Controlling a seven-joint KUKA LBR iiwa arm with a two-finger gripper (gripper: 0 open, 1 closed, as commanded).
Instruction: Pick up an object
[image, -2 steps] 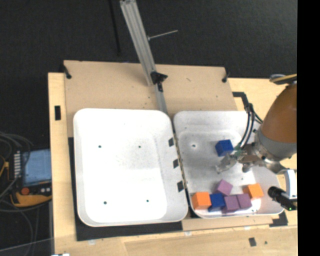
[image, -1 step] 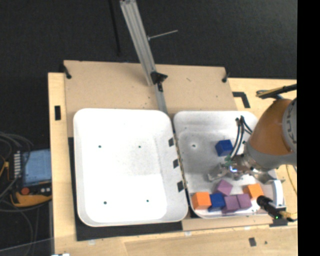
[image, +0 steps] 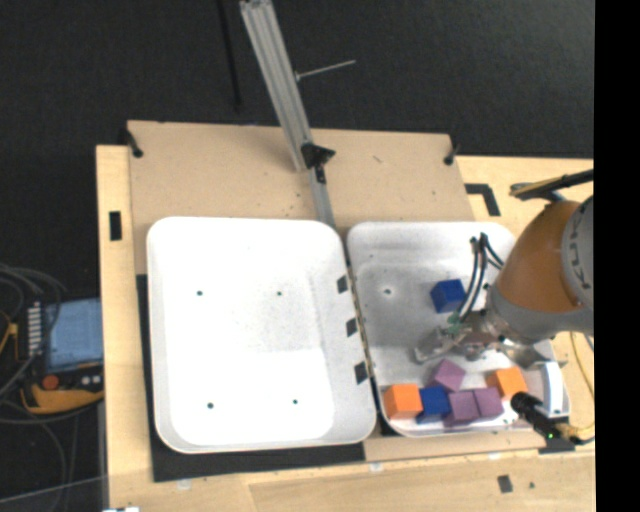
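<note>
The floor around the bench was dark, and the wooden bench (image: 250, 165) held two shallow white bins side by side. The left bin (image: 250, 330) sat at about nine o'clock from the middle of the view, and the right bin (image: 400, 265) sat at about three o'clock. All the blocks lay in the right bin. One blue block (image: 448, 294) sat by itself near the middle of that bin. The others were bunched along the bin's near edge, at about five o'clock: an orange block (image: 404, 400), a second blue block (image: 435, 401) touching it, a purple block (image: 449, 376) just above, two more purple blocks (image: 474, 405) beside them, and another orange block (image: 509, 382) off to the right. The grey arm (image: 545, 275), with its orange band, reached in from three o'clock. Its gripper (image: 447, 345) hung low over the bin, between the lone blue block and the bunch. Its metal parts pointed toward nine o'clock. I could not tell how wide it was, and I could not see any block inside it. So the job looked like it was not done yet. No block was up in the air. I think the arm had to grab a block and lift it.
</note>
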